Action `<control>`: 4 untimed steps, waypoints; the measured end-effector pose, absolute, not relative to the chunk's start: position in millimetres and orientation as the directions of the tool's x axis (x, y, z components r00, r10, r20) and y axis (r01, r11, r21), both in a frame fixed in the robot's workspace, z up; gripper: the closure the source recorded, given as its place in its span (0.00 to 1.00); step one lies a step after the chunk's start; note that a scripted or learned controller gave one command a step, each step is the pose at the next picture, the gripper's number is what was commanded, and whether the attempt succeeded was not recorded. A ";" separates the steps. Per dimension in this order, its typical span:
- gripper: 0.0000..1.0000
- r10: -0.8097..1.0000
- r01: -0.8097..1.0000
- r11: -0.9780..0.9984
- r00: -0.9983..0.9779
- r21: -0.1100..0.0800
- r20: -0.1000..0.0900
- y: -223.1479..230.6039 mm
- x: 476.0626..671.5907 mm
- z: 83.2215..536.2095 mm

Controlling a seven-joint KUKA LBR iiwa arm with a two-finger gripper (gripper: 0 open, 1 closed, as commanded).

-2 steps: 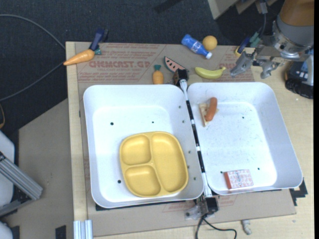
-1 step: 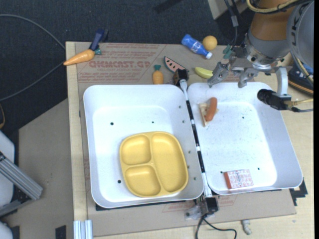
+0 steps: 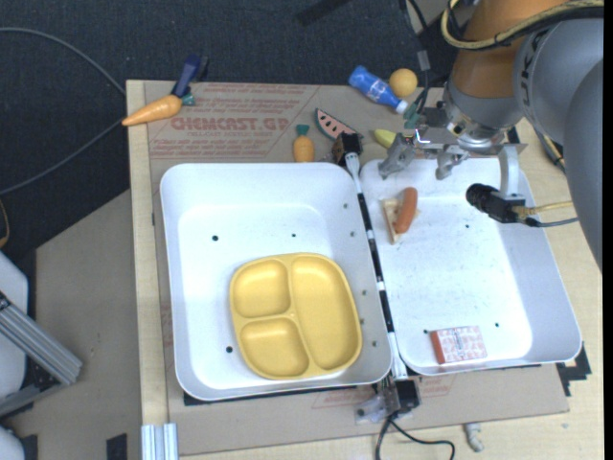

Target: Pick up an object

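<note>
Gripper (image 3: 420, 161) poised at upper right of frame, fingers spread, nothing between them. Hot dog toy (image 3: 401, 211) just below, upper left corner of right bin (image 3: 536, 295). Yellow divided plate (image 3: 293, 313) in left bin (image 3: 192, 257). Wooden bench (image 3: 239, 113); dark, possibly carpeted floor (image 3: 77, 17).

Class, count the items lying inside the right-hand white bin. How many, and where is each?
2. A hot dog lies near the right bin's upper left corner; a small red-and-white packet lies near its front edge. The arm may hide more.

Tray (image 3: 295, 314) in left bin (image 3: 192, 209)
</note>
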State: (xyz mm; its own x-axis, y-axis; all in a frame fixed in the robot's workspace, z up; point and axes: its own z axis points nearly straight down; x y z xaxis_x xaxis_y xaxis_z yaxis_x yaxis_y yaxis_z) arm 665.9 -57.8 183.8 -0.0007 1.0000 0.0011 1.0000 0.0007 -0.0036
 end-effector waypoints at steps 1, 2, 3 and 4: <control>0.00 1.000 1.000 -0.001 0.001 -0.004 0.000 -92.7 654.7 140.3; 0.00 1.000 1.000 0.001 -0.001 -0.005 0.001 -92.6 665.5 83.4; 0.00 1.000 1.000 0.000 0.000 -0.001 0.000 -95.2 666.5 84.9; 1.00 1.000 1.000 0.000 0.000 0.002 0.000 -94.7 667.2 95.3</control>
State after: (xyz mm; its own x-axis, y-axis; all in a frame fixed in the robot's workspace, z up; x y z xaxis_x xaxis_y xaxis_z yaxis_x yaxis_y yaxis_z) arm 667.2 -94.7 95.3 -0.0002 1.0000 0.0004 1.0000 0.0002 0.0017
